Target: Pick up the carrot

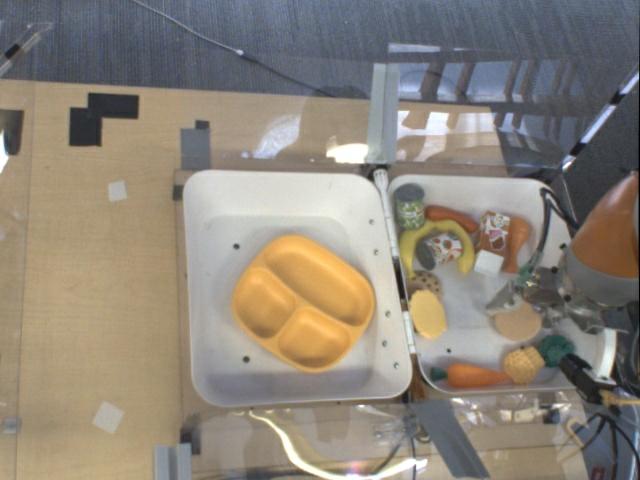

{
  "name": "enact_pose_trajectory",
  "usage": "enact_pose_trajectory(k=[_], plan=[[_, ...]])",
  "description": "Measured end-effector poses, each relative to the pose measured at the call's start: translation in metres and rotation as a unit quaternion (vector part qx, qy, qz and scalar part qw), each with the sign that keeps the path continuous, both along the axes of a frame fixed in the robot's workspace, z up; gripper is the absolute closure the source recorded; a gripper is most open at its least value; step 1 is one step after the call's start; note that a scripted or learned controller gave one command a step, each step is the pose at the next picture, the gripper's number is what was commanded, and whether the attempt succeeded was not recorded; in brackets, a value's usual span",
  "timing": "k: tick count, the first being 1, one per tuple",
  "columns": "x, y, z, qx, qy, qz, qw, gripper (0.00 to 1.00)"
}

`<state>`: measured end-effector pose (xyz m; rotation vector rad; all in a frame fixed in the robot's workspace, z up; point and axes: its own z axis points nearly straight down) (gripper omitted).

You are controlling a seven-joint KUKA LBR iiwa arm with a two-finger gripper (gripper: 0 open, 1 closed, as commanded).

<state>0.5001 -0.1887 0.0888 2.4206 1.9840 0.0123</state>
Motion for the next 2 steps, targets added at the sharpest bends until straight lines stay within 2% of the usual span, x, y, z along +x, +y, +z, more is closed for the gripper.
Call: enact_pose_trajectory(k=[1, 2], plan=[[0.002, 0.001, 0.011, -0.0001, -0.002, 0.004, 1.0000, 1.00], [-0.010, 0.046, -0.001, 0.0027, 0.001, -0.140, 0.9901, 1.00]])
